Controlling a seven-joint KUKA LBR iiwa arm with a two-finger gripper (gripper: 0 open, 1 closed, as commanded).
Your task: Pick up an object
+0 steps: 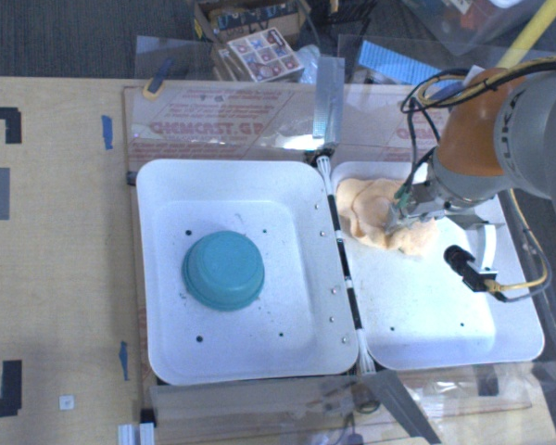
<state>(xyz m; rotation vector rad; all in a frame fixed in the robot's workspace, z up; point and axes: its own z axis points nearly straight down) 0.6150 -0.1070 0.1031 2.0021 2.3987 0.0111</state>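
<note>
A pale yellow crumpled cloth [375, 213] lies in the back left corner of the right bin [445, 327]. My gripper [403, 213] reaches in from the right and sits right on the cloth's right side, its tip pressed into the folds. A teal upside-down bowl [224, 269] rests in the middle of the left bin [167, 202]. The arm's grey body and orange band [473, 137] hang over the right bin's back edge.
A black cable end [465, 267] and a white bracket dangle from the wrist over the right bin. Clear plastic sheets and a cardboard box [255, 35] lie behind the bins. Wooden bench surface extends to the left.
</note>
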